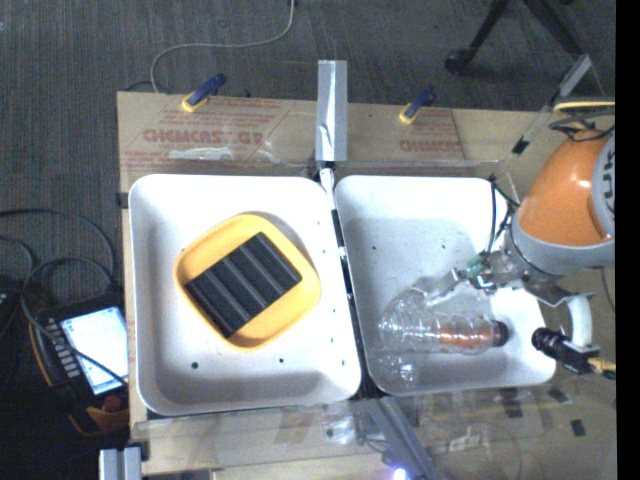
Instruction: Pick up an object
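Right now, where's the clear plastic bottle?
The clear plastic bottle lies on its side in the right bin, near its front edge, just below the gripper.

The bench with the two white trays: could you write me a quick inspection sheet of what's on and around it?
Surface: two shallow white bins side by side, left bin and right bin, on a brown board.
Job's things: yellow block with black ribbed top in the left bin; crumpled clear plastic bottle lying in the right bin.
Clutter: nothing seen inside the bins beyond these.
Grippers: gripper low over the right bin, beside the bottle; grip unclear.
Cables: thin pale cable on the floor behind the bench.
Surroundings: two blue-yellow clamps on the board's back edge, chair base, lit screen left.
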{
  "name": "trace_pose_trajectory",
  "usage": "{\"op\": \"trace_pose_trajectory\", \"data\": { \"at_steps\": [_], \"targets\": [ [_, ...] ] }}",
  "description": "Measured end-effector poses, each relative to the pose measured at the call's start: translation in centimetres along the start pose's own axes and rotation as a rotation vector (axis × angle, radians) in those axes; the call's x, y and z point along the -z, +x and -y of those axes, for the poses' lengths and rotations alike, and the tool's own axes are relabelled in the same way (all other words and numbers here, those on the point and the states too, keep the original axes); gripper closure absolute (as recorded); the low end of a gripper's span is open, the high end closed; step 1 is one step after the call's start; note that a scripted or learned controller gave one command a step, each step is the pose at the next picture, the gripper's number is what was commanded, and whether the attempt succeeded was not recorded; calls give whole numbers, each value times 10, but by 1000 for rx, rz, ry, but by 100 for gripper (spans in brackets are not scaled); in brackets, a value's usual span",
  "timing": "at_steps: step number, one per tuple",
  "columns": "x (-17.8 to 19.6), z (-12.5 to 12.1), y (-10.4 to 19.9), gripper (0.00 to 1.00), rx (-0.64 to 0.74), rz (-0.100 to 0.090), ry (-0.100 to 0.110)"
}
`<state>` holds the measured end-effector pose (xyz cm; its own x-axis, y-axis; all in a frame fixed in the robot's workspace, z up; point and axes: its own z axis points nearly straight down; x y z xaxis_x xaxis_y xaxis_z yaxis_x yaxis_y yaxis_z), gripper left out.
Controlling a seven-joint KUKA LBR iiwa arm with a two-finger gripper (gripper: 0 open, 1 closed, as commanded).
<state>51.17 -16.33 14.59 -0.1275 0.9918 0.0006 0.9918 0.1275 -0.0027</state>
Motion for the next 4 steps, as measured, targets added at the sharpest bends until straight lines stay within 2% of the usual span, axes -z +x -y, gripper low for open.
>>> {"op": "trace_pose_trajectory", "data": {
  "at_steps": [1, 2, 3, 4],
  "targets": [
    [35, -34, -40, 0, -180, 1, -1],
    [-54, 7, -22, 0, -94, 4, -14],
    [-43, 5, -22, 100, -93, 4, -19],
    [-43, 5, -21, 0, -92, 4, -18]
  ]
}}
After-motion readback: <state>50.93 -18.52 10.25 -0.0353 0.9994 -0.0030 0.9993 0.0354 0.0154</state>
